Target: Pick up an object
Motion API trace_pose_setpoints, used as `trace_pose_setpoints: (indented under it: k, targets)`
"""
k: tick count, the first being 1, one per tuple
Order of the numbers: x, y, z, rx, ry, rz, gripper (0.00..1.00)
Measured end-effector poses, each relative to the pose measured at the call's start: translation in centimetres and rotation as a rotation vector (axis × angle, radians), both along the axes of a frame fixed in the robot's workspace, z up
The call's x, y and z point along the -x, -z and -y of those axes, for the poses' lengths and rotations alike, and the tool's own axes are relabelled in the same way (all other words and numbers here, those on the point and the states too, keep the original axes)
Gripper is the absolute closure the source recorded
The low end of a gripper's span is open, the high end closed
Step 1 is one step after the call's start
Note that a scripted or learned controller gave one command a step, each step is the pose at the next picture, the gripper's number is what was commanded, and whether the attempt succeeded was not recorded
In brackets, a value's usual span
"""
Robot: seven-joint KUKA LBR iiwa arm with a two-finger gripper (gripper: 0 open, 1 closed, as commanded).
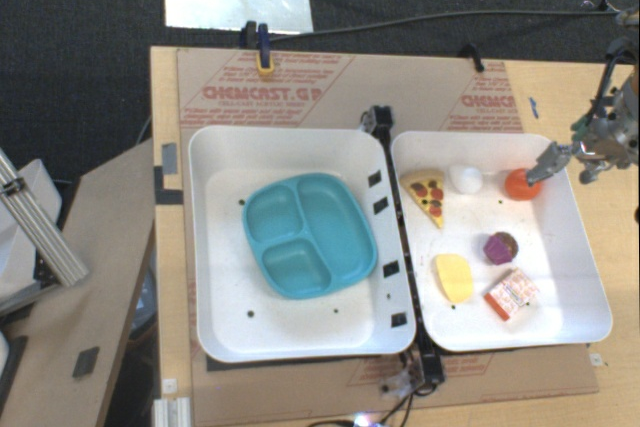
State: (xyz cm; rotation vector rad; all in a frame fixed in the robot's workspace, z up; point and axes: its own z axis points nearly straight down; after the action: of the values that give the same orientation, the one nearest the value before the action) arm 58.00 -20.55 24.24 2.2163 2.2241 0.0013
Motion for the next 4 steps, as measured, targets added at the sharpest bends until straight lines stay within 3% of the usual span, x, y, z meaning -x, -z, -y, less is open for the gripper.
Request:
trace_pose_setpoints:
  k: [2,3,4]
  targets:
    - [0.1,12.6,-0.5,-0.002,0.002,-0.005,0.0]
    - [0.0,15.9,-0.5,-0.001,0.003,-0.003,0.0]
    - [-0.1,14.6,-0.5,0.0,0.002,0.003,1.0]
